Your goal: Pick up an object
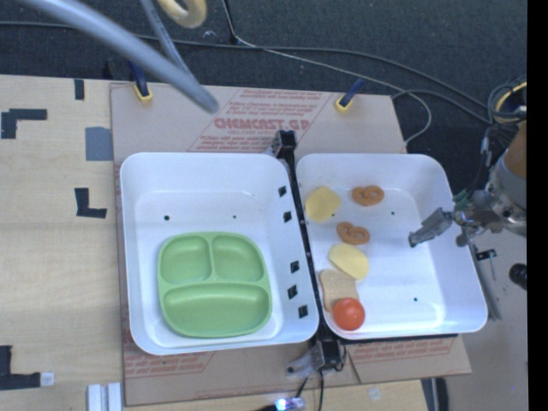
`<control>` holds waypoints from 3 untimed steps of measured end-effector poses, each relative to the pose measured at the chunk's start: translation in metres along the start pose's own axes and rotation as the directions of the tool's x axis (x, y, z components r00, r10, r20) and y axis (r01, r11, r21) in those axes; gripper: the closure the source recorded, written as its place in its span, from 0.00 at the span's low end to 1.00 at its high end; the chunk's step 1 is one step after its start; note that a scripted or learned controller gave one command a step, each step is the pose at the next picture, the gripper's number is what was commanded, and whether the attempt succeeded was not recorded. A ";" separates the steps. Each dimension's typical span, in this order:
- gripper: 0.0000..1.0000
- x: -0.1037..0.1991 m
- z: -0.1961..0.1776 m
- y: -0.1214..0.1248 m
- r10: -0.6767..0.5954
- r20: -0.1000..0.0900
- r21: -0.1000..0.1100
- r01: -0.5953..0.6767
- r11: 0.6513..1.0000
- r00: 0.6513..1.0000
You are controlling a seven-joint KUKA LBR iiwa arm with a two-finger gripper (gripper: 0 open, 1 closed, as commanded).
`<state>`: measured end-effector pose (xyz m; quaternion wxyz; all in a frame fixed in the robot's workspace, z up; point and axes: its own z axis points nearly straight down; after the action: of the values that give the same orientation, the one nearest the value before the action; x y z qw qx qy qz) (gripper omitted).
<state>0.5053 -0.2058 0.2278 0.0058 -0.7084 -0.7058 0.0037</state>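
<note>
Two white bins sit side by side on the desk (51,229), on a brown cardboard sheet (257,118). The left bin (141,178) holds a green tray (214,285) with three compartments, lying flat toward the bin's near side.

The right bin (428,178) holds the pickable things, all gathered along its left half. A pale yellow round piece (323,204) lies near the divider at the far end, with a brown pretzel (368,196) just to its right. A second pretzel (352,233) lies below these. Next comes a yellow chip-like piece (349,261), touching a tan slice (336,282) beneath it. A red tomato (348,314) rests on the slice's near end, close to the bin's front wall.

The claw (425,230) hangs over the right side of this bin, well apart from the food. It reads as a dark grey tip pointing left, and I cannot tell whether it is open or closed; nothing shows in it. The arm (514,182) behind it is cut off at the right edge, blurred and hard to make out.
</note>
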 end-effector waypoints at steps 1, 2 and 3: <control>0.00 0.001 -0.007 0.003 -0.005 0.004 -0.012 0.005 1.000 1.000; 0.00 -0.001 0.050 -0.007 -0.003 0.002 -0.008 0.003 1.000 1.000; 0.00 0.007 0.108 -0.001 -0.005 0.001 -0.007 0.005 1.000 1.000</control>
<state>0.5033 -0.1981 0.1202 0.0029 -0.7065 -0.7077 0.0015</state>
